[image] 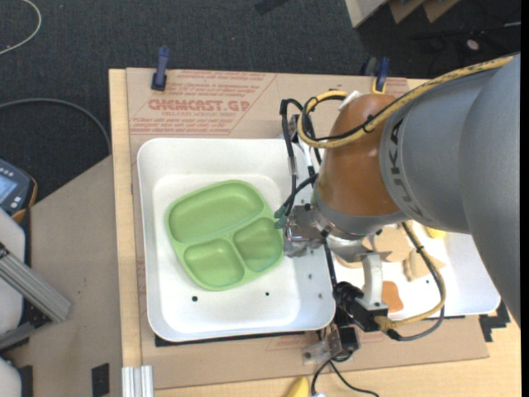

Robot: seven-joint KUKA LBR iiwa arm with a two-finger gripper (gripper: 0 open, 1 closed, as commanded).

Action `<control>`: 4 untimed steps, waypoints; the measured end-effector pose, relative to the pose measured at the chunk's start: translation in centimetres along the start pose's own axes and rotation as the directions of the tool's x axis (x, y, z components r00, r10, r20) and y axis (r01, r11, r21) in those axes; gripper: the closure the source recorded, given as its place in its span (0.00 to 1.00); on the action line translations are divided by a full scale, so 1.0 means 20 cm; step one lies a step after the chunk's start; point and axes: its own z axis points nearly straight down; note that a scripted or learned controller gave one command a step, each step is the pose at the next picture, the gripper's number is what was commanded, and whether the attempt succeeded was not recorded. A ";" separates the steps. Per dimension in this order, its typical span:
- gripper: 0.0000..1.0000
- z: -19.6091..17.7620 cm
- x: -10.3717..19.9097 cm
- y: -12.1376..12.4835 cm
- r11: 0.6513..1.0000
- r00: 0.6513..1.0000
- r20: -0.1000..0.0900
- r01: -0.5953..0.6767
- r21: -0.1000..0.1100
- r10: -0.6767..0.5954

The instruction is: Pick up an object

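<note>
A light green divided plate [221, 233] with three compartments lies flat in the left white bin [165, 304]. My gripper [289, 228] hangs at the plate's right rim, beside the small right compartment, under the orange wrist band [355, 168]. The wrist hides where the gripper meets the rim. The plate rests on the bin floor.
The grey arm [463, 147] covers most of the right bin [471, 292]. Parts of a few orange and yellow objects [410, 265] peek out below it. Black cables [364, 308] hang near the front edge between the bins. Two blue clamps [160, 66] hold the board at the back.
</note>
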 end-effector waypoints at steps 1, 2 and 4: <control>1.00 -0.84 0.25 0.14 1.000 1.000 -0.003 0.000 -0.025 0.000; 1.00 -0.25 0.12 0.32 1.000 1.000 0.004 -0.012 0.000 0.012; 1.00 -0.38 0.13 0.32 1.000 1.000 0.003 -0.007 -0.008 0.007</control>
